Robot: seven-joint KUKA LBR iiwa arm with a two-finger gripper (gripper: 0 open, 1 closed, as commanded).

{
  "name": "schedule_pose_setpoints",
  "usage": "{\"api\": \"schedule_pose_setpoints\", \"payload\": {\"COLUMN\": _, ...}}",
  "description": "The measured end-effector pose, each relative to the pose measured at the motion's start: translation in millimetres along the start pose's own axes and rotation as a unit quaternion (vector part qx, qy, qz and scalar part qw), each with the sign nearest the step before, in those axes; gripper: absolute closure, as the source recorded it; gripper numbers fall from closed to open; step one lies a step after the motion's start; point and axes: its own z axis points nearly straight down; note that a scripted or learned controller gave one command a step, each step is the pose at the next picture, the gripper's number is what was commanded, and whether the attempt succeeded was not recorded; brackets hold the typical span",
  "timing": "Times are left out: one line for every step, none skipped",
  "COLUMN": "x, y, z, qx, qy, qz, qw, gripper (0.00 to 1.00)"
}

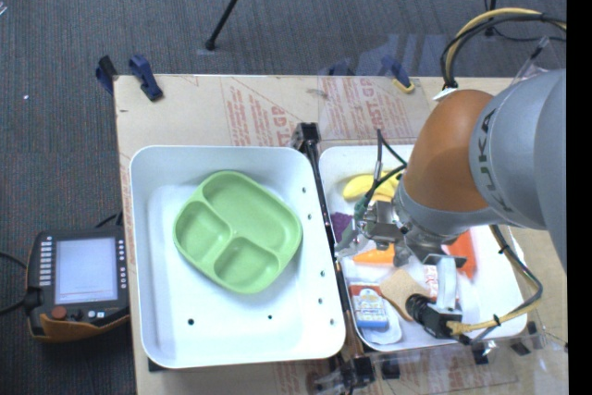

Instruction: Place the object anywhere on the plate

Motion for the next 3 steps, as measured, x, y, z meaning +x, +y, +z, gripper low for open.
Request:
{"api": "schedule_pose_setpoints", "payload": {"x": 0.0, "y": 0.0, "z": 0.0, "qx": 0.0, "qy": 0.0, "qz": 0.0, "qw": 1.0, "gripper": 0.0}}
{"api": "schedule_pose_setpoints", "payload": {"x": 0.0, "y": 0.0, "z": 0.0, "qx": 0.0, "qy": 0.0, "qz": 0.0, "qw": 1.0, "gripper": 0.0}}
{"api": "schedule_pose_setpoints", "payload": {"x": 0.0, "y": 0.0, "z": 0.0, "qx": 0.0, "qy": 0.0, "qz": 0.0, "qw": 1.0, "gripper": 0.0}}
